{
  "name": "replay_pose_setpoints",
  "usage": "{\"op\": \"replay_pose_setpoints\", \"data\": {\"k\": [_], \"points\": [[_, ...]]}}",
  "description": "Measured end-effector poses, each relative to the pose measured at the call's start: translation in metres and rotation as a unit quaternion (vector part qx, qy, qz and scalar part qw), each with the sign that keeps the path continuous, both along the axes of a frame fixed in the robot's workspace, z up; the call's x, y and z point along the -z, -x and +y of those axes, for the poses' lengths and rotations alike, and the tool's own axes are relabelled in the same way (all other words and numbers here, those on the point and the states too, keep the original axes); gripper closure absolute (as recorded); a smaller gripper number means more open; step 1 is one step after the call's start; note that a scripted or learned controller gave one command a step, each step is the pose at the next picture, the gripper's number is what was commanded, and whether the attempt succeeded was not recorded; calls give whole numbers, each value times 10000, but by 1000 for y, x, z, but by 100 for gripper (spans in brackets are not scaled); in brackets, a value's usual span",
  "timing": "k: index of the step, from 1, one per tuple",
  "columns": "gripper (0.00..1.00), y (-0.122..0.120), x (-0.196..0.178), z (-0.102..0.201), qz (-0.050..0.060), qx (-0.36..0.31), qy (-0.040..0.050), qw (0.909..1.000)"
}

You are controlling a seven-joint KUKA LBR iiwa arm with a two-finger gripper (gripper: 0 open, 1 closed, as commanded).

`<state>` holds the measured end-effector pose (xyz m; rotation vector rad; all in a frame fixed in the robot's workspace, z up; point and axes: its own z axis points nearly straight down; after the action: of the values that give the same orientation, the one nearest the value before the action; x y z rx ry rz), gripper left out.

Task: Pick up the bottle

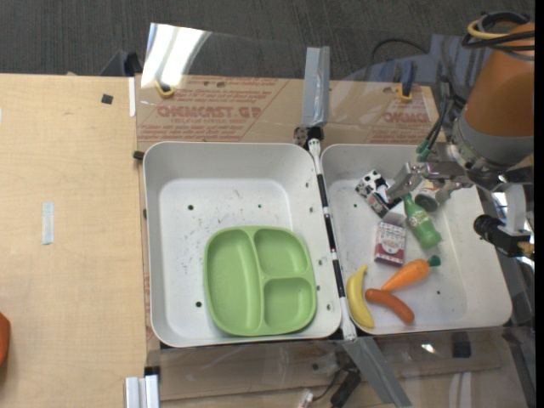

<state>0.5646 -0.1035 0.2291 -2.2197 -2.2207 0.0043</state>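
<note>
White plastic bins sit side by side on my bench, the left bin (161, 228) bearing a green divided plate (259, 280) toward its near side. My grey-and-orange arm (501, 100) reaches in from the right over the right bin (476, 304), where my gripper (414, 184) hangs at the far end, right over the green bottle (422, 224); whether it is clenched or released I cannot tell. Just left of the bottle lies a small red-and-white carton (391, 243). Nearer lie a carrot (408, 273), a banana (359, 298) and a sausage (391, 304), with a black-and-white toy (371, 183) at the far left.
</note>
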Motion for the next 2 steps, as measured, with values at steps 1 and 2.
{"op": "replay_pose_setpoints", "data": {"k": [1, 2], "points": [[0, 39, 117, -74, -3, 56, -5, 10000], [0, -94, 138, -87, -16, -231, 3, 9997]]}}
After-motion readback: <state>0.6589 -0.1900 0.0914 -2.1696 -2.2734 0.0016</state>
